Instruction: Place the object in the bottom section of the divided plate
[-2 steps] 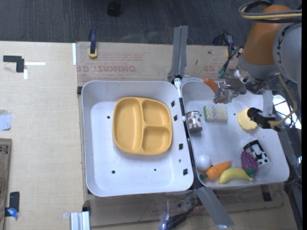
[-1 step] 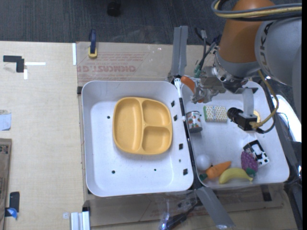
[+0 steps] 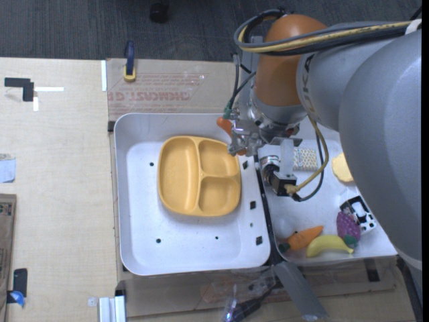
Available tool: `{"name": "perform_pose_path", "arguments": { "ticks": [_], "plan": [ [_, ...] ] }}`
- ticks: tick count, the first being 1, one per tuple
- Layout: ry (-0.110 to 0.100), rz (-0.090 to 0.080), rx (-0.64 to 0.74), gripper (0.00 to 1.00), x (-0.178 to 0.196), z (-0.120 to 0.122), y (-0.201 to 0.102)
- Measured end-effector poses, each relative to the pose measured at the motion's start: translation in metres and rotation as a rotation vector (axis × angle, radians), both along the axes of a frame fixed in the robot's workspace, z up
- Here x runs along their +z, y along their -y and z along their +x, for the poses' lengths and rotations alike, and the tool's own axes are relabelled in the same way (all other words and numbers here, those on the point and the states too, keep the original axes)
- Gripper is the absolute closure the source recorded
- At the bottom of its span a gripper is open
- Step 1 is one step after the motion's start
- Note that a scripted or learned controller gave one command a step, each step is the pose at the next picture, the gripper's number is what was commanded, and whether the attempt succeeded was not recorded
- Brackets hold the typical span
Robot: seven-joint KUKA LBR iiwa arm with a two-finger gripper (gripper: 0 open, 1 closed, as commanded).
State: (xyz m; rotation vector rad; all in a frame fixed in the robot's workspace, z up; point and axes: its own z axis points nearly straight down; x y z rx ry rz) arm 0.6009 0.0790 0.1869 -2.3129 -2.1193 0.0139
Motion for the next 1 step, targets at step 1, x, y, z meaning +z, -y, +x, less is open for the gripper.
{"name": "perform_pose_path", "arguments": {
  "ticks": [1],
  "plan": [
    [0.001,0.000,0.000,0.00,0.0002,0.0001,0.0002]
  ]
}}
